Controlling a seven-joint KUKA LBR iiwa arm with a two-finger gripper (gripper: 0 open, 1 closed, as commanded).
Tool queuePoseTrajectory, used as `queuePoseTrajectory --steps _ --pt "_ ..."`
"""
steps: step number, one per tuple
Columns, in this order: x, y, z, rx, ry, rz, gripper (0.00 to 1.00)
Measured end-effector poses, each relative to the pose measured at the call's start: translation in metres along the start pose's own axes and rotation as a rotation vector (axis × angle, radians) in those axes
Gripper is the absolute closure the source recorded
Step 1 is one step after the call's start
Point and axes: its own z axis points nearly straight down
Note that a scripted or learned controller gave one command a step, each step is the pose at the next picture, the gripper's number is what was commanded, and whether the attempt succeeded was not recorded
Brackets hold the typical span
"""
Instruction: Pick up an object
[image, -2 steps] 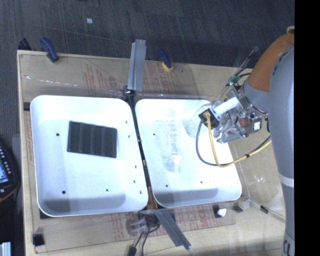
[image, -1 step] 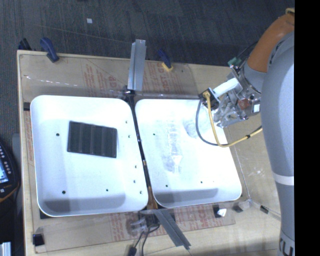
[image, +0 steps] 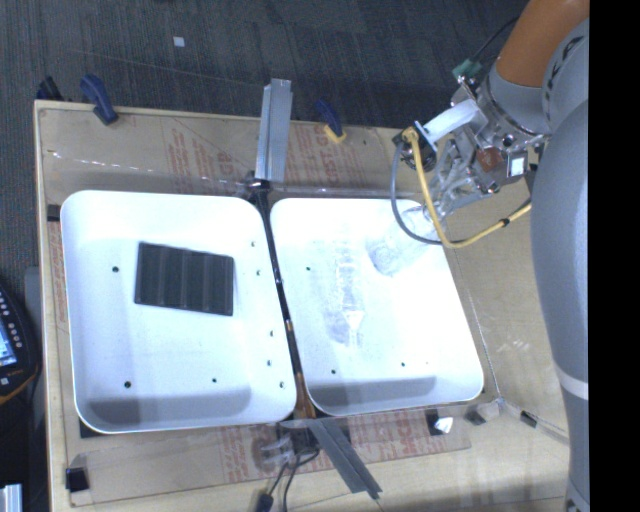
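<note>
A dark grey ribbed rectangular pad (image: 185, 279) lies flat in the left bin (image: 100, 380), toward its back left. In the right bin (image: 440, 370) a clear plastic bottle (image: 345, 292) lies lengthwise near the middle. A small clear plastic piece (image: 385, 256) sits beside it, toward the back right. My gripper (image: 443, 196) hangs over the right bin's back right corner, just right of and above the small clear piece. It is wrapped in yellow and grey cables. The transparent things are faint against the white bin.
A grey metal bar (image: 274, 130) stands at the back between the bins. Blue clamps (image: 98, 98) grip the bench's far edge. A second bar (image: 345, 463) lies at the front. The arm's grey body (image: 562, 250) fills the right side.
</note>
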Motion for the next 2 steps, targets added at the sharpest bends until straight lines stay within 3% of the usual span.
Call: queuePoseTrajectory --steps 1,2 --pt "0.001 -0.002 -0.009 0.002 -0.002 -0.011 1.00" --pt "-0.032 -0.045 -0.005 0.000 -0.002 0.035 1.00"
